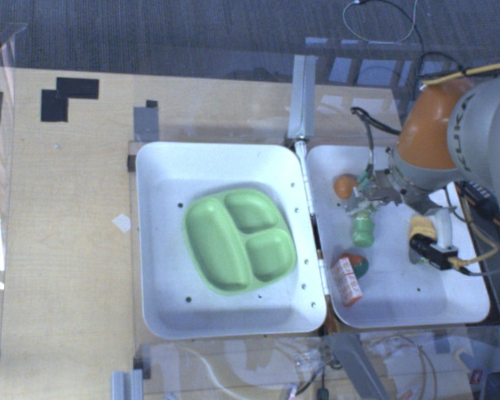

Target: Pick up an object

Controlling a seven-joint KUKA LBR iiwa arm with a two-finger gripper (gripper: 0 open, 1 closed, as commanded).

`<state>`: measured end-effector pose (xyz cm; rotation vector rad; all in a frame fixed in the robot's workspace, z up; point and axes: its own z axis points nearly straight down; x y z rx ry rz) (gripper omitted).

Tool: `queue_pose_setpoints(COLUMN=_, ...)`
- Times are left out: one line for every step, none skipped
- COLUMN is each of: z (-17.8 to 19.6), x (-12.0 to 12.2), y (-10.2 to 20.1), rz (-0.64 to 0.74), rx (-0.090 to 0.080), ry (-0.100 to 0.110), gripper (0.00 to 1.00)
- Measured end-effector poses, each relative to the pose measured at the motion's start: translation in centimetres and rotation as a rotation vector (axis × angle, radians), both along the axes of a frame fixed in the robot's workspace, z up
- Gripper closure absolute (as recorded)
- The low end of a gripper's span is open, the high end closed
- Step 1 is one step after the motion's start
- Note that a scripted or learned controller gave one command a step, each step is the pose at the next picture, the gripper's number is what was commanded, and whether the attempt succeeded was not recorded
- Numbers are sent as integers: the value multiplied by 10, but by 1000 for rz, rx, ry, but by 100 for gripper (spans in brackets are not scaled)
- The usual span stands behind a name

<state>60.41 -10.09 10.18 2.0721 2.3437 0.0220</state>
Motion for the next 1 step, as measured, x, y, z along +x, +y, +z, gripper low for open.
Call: queue_pose_setpoints(z=85, x=57, y=75, rz=-123, rx=0, ry=12, gripper=100)
